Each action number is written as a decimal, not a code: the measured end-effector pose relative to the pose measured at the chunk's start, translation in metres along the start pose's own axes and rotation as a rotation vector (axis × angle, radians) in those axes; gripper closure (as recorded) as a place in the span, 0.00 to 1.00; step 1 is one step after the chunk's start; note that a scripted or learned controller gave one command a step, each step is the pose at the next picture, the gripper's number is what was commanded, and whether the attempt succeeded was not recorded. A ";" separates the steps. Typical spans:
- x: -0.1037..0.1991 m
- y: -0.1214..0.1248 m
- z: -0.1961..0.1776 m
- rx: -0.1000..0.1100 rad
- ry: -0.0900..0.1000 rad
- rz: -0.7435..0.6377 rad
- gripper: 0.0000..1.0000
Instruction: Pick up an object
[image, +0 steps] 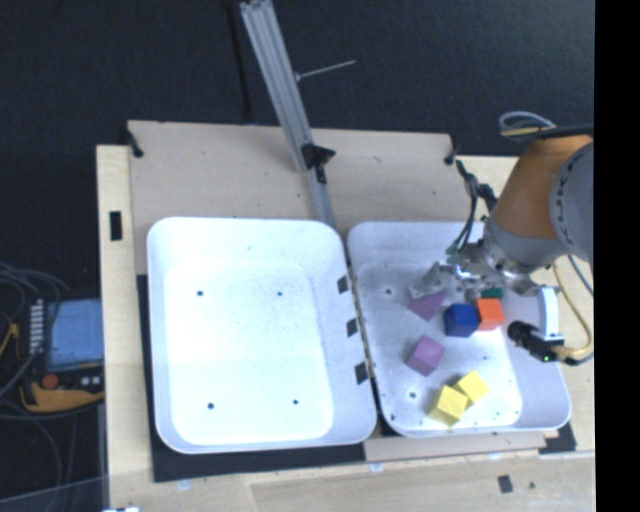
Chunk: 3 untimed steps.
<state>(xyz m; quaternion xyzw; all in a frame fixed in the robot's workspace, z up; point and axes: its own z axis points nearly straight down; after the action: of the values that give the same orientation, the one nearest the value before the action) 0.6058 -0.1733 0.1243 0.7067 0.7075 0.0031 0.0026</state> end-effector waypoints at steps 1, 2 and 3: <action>-0.002 0.004 -0.001 -0.014 -0.007 0.001 0.00; -0.004 0.006 -0.012 -0.021 -0.008 0.003 1.00; 0.000 0.008 -0.058 0.002 -0.003 -0.002 1.00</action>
<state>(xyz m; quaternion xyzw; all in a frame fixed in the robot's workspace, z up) 0.6136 -0.1730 0.1821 0.7060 0.7082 0.0013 0.0028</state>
